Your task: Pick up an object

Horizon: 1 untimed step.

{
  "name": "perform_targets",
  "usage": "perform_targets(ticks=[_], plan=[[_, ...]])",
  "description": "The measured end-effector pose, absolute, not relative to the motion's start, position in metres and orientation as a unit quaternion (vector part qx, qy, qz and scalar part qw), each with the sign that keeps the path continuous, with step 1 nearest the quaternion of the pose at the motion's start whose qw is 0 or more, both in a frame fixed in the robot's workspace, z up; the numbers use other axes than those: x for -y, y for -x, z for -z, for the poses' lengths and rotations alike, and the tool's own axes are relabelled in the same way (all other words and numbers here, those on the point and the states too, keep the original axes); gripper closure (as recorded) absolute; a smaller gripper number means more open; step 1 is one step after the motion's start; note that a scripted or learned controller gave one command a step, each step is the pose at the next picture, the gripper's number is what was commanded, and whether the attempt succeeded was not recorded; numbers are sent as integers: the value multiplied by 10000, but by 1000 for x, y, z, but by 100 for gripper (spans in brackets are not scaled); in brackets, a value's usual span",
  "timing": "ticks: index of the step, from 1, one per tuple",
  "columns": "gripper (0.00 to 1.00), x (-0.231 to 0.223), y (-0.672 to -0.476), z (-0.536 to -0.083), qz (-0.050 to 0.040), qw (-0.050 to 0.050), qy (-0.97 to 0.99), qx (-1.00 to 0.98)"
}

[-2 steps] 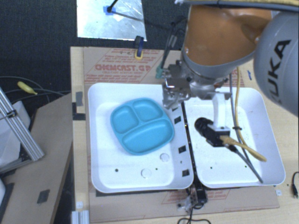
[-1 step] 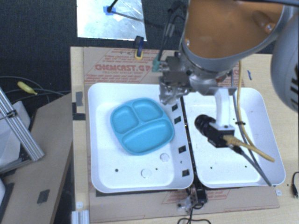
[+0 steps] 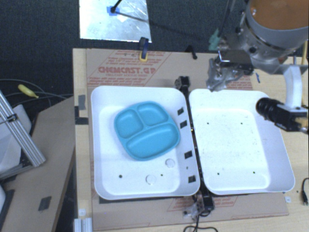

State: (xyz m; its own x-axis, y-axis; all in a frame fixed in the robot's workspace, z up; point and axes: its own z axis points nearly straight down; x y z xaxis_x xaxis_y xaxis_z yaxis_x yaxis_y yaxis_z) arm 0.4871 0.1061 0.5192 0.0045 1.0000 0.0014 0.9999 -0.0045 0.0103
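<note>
A blue divided plate (image 3: 146,129) with three compartments lies flat in the left white bin (image 3: 104,178), a little above its middle. My gripper (image 3: 218,81) hangs over the far left corner of the right white bin (image 3: 277,178), well to the right of the plate and apart from it. I see no object at the gripper.
Two small pale round spots (image 3: 170,163) sit on the left bin's floor below the plate. The bins meet at a dark central divider (image 3: 189,139). A cardboard sheet (image 3: 125,66) lies under the bins. The arm's bulk (image 3: 275,13) looms over the upper right.
</note>
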Motion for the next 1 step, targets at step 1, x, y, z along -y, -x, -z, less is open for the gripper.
perform_targets(ticks=[1], plan=[[100,-61,-502,-424,28,-13,-7082,-7060]])
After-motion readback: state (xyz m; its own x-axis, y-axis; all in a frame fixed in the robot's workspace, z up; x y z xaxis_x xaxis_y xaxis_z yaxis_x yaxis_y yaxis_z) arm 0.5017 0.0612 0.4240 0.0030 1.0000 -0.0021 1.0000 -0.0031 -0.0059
